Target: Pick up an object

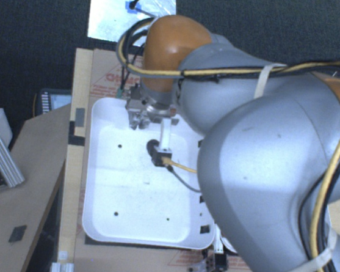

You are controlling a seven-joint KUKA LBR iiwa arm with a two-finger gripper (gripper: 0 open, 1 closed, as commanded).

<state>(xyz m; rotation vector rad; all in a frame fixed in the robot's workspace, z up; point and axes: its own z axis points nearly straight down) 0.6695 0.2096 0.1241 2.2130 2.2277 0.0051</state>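
The grey arm is blocking the right side, while the white bin floor is lying open toward the left and near edges.

You've got almost nothing readable here. The only lettering is red print on the cardboard sheet under the white bin, along its far edge by the bin's far-left corner; it's too blurred and partly covered by the arm's cables to make out as a word. More red print shows on the cardboard's near edge, just as illegible. No numbers or brand names you can read.
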